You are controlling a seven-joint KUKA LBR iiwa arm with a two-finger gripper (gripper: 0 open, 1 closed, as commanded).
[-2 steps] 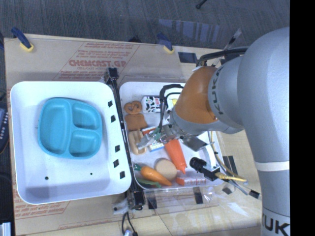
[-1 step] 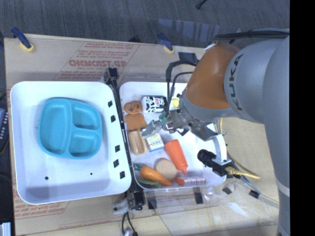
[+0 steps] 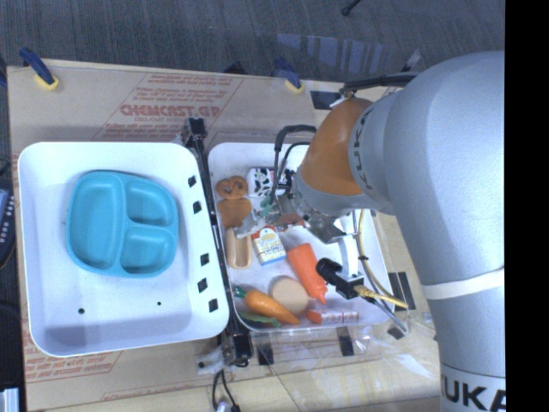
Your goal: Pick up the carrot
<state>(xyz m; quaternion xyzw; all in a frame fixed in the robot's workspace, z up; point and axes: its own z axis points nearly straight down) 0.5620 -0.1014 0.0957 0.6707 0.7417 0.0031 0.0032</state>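
two white bins sit side by side on my counter (image 3: 103, 101). i see the carrot (image 3: 269, 306) lying in the right bin (image 3: 225, 157), near its front edge: a tapered orange root, pointed end toward the right, with a bit of green at its thick left end. it rests just beside a round tan piece (image 3: 290, 293) and an orange-red bottle (image 3: 307, 271). the left bin (image 3: 34, 230) holds a blue divided plate (image 3: 123, 223). the gripper (image 3: 276, 209) hangs over the middle of the right bin, well apart from the carrot; i cannot tell how it stands.
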